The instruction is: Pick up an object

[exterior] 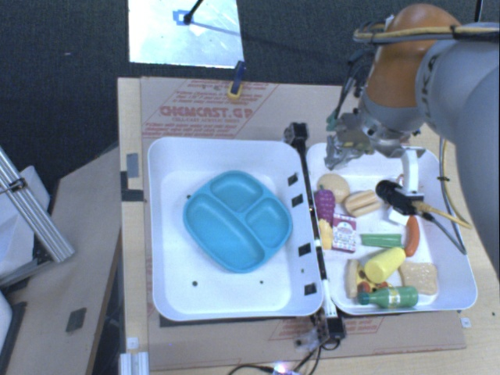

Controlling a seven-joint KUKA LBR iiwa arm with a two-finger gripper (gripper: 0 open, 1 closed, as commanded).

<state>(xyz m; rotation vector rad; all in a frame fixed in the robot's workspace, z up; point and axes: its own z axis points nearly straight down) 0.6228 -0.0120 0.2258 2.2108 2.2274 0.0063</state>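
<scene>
Grey arm [461, 76] reaches in, gripper [341, 153] pointing down.

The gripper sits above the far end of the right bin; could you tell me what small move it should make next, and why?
Probably a short move toward the near side and then down. The gripper hangs over the far corner of the right bin, where bare floor lies under it, while the closest items, a beige potato-like piece and a bread roll, lie just nearer the camera. Nothing shows between its fingers.

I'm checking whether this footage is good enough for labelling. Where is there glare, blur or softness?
Camera view: the shiny sheet beyond the bins glares to near white; the arm at right is big and soft-edged; the tool is small and indistinct; the blue tray is evenly lit; the toy food in the right bin is soft but distinguishable.
</scene>
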